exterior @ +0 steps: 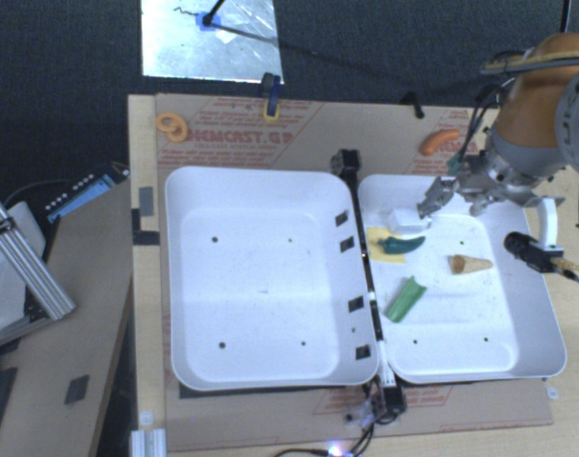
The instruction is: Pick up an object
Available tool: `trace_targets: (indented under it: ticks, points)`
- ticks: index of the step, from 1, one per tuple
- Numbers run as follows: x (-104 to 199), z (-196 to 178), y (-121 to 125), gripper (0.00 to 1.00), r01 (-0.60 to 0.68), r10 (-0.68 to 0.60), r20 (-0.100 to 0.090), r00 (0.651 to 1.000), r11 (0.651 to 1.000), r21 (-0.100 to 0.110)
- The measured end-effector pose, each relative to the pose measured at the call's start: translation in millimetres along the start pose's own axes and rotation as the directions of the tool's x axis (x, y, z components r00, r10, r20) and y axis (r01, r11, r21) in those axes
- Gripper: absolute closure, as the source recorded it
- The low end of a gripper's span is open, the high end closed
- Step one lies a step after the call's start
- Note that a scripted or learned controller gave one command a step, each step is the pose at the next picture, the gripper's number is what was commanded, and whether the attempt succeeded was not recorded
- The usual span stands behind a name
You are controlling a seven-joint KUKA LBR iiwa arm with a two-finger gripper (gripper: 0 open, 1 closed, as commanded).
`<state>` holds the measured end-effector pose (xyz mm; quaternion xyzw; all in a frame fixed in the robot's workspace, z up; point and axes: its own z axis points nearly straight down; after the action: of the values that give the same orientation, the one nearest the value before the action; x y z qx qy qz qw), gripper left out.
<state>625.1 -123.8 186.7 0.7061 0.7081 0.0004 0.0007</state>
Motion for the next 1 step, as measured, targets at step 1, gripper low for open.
trace_targets:
  ticks: [1]
  points:
    - [0.3, -11.3, 1.1, 1.0, 0.003, -0.003, 0.0, 1.0, 1.0, -0.004]
